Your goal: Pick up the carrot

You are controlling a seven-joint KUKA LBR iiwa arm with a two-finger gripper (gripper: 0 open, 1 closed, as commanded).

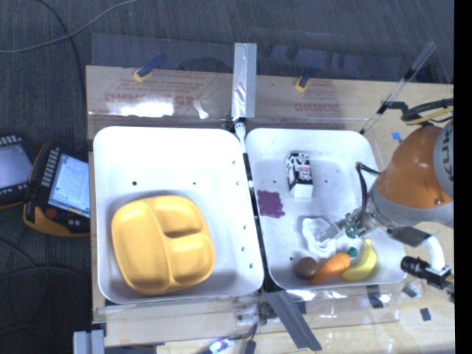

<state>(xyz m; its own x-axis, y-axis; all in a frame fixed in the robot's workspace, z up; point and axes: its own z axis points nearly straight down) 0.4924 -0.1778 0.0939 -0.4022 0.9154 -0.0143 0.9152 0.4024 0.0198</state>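
The orange carrot [332, 265] lies near the front edge of the right bin [346, 147], pointing left toward a brown rounded item [305, 267]. A yellow banana [363, 263] touches its right end. My gripper [346, 229] hangs low just above and slightly right of the carrot, beside a crumpled white object [317, 234]. Nothing can be seen held in it.
A small white carton with black patches [299, 172] and a purple bunch of grapes [271, 203] sit further back in the right bin. A yellow divided plate [162, 242] fills the front of the left bin [169, 150]. A pendant device [59, 190] lies left of the bench.
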